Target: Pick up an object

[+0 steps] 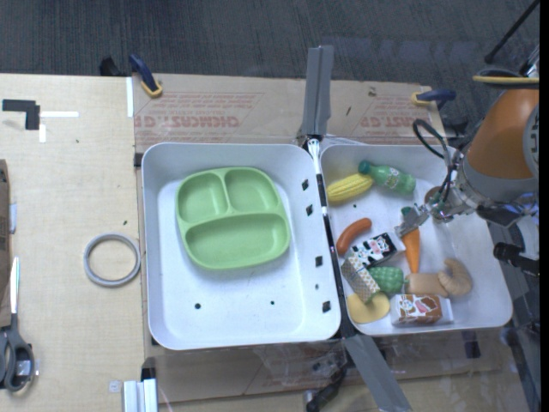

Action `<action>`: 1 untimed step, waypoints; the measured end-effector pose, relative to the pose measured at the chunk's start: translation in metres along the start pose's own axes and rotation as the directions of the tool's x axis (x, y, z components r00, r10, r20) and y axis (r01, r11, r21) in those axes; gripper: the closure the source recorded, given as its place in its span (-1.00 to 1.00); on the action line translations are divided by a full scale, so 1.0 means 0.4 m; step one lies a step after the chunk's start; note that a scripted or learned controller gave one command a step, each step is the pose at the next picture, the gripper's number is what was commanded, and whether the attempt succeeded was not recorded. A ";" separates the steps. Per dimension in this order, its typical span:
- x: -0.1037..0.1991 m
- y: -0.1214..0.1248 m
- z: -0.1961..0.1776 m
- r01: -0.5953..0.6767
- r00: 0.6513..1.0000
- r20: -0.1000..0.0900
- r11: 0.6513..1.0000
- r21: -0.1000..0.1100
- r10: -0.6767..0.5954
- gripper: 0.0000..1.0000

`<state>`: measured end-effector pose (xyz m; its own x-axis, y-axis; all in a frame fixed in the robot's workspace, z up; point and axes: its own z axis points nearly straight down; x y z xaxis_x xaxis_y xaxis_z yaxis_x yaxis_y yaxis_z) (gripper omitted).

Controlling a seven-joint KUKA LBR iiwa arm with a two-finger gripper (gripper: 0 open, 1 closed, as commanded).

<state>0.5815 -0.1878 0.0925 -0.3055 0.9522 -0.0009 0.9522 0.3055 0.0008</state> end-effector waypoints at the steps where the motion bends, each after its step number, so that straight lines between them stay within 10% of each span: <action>1: 0.084 -0.049 -0.096 0.007 1.000 -0.001 1.000 0.001 -0.007 -1.00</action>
<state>0.5526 -0.1619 0.1309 -0.3125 0.9499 -0.0002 0.9499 0.3125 0.0001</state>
